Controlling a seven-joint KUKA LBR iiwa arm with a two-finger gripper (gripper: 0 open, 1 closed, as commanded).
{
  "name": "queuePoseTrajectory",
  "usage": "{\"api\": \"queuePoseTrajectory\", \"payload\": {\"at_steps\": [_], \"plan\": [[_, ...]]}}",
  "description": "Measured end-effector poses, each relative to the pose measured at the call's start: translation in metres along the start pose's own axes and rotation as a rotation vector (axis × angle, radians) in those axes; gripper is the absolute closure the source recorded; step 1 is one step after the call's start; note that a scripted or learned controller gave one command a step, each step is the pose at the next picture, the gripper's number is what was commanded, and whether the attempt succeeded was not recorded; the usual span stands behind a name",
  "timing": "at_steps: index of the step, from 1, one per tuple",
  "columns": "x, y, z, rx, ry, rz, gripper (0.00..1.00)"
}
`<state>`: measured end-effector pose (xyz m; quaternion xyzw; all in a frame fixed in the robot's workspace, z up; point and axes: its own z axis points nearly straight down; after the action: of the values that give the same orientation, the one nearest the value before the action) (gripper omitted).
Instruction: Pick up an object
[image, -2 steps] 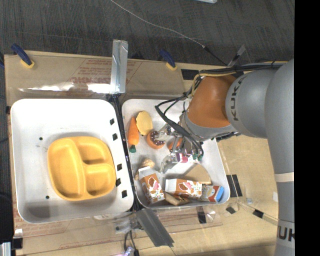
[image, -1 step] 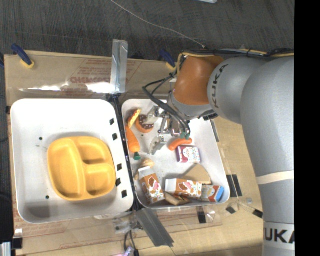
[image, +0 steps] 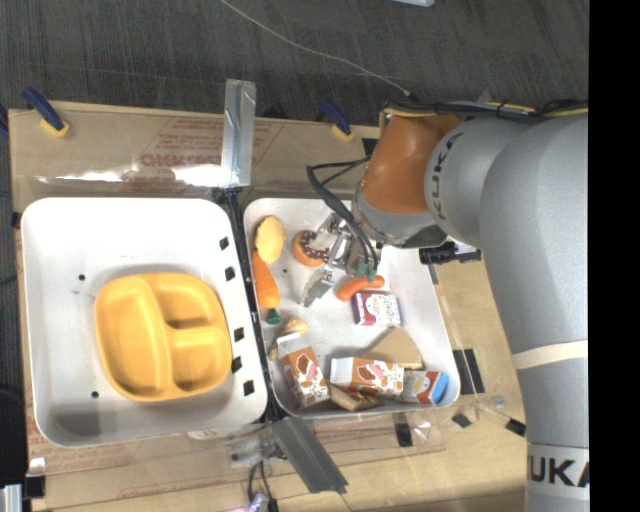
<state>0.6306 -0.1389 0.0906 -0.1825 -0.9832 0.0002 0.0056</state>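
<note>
The pincer (image: 335, 268) hangs open and empty over the right bin (image: 428, 300), seemingly mid-reach, and next must lower around the small carrot (image: 352, 289).

Grey arm (image: 520, 230) with orange band, reaching in from the right, tool (image: 335, 262) pointing down-left, fingers apart

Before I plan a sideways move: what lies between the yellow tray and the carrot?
In the camera view, the adjoining bin walls separate the yellow tray from the carrot.
</note>
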Motion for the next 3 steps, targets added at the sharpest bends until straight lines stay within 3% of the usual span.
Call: {"api": "queuePoseTrajectory", "payload": {"at_steps": [1,2,3], "plan": [[-0.002,0.003,-0.012,-0.001,-0.011,-0.008,1.00],[-0.001,0.003,-0.011,-0.001,-0.005,-0.009,0.00],[-0.005,-0.016,-0.001,-0.001,-0.001,0.015,0.00]]}}
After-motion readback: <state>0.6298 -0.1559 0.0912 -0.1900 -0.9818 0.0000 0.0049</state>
